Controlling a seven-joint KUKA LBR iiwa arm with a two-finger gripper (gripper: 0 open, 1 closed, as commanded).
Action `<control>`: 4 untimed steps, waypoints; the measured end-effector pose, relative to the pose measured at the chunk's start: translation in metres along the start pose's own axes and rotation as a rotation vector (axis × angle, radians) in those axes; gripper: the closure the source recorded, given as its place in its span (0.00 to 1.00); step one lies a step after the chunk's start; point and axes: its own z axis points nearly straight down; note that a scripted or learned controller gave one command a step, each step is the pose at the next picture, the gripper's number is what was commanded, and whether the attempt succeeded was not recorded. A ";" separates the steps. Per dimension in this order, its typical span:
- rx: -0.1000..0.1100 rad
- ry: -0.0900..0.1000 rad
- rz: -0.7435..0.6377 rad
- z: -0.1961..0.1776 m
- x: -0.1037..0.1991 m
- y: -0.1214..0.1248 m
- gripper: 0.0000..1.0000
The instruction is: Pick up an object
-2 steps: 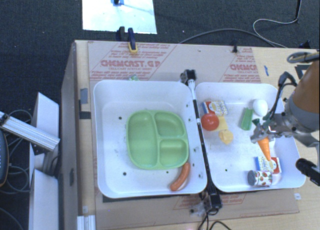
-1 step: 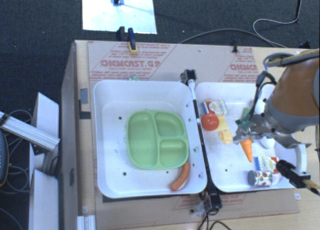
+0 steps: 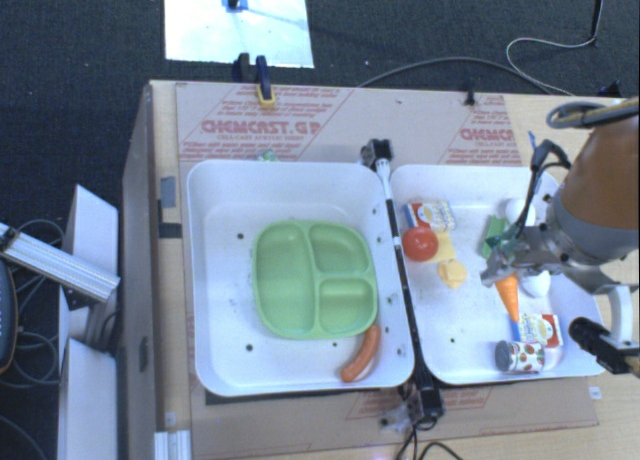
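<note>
- Reaching in from the right, the grey arm with its orange band places the end effector (image 3: 503,270) low over the right bin (image 3: 470,368).
- End effector state: cannot tell from this view whether it is wide, narrow or holding anything.
- An orange carrot (image 3: 509,297) lies just below the end effector, in the right half of the right bin. Its shape is a smooth taper; its long axis runs near-to-far, with the narrow tip toward the near edge.
- Just near of the carrot lie a small carton (image 3: 540,329) with red and white print and a cylindrical printed can (image 3: 518,356) lying on its side, long axis left-to-right.
- A round red tomato (image 3: 420,243), a yellow piece (image 3: 452,272) and a second printed carton (image 3: 430,215) sit in the left part of the right bin.
- A green item (image 3: 496,232) is beside the end effector, on its far side.
- The left bin (image 3: 230,188) holds a light green plate (image 3: 312,278) with three compartments, of smooth plastic look.
- An orange sausage (image 3: 361,355), long and curved, lies at the near right of the plate, angled from near-left to far-right.
- Both bins rest on the desk (image 3: 330,118), covered with printed brown sheet.
</note>
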 end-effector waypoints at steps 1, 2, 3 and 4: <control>0.001 0.002 -0.003 0.038 0.083 0.042 1.00; -0.002 0.000 0.000 -0.033 0.051 0.053 1.00; 0.000 0.000 -0.001 -0.022 -0.003 0.031 1.00; -0.001 -0.001 0.000 -0.025 -0.029 0.063 1.00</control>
